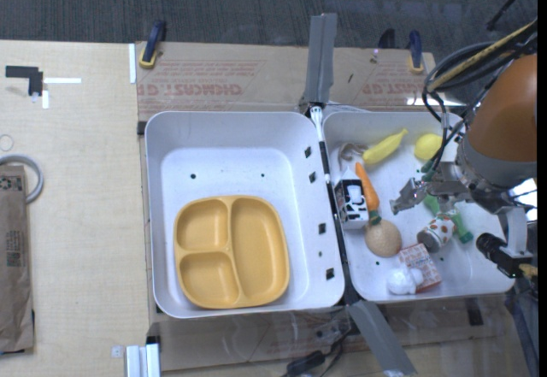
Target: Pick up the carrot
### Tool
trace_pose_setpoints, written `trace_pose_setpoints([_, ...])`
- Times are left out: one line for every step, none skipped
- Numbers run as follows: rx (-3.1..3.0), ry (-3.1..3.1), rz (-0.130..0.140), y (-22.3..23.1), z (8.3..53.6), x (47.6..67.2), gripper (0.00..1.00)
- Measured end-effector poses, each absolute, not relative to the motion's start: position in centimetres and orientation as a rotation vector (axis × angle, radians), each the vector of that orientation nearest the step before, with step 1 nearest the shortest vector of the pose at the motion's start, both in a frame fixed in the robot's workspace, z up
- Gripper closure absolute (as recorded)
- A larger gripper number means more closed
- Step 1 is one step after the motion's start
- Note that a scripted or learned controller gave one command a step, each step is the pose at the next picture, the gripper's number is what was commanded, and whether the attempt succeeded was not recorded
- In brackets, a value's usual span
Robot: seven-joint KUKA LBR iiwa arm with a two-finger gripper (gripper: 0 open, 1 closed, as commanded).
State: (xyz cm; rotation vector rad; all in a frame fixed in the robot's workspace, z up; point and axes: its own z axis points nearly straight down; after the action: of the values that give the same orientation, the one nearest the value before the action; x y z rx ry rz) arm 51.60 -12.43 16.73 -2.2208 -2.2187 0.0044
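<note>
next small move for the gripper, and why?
Probably shift the gripper toward the bins' divider, over the small orange carrot in the right white bin. The carrot lies beside the gripper, not under it, leaning against a black-and-white box.

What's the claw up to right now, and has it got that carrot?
Claw hovering in right bin, nothing seen between fingers. Carrot lying at bin's left side, not picked. Black-and-white can beside it.

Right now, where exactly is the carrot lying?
The carrot lies in the right bin, near its left wall, just below the banana and beside the black-and-white can, to the left of the gripper.
</note>
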Motion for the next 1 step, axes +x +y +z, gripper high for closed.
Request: trace_pose_setpoints([-1.820, -2.562, 0.001, -11.86, 19.14, 53.20, 0.00])
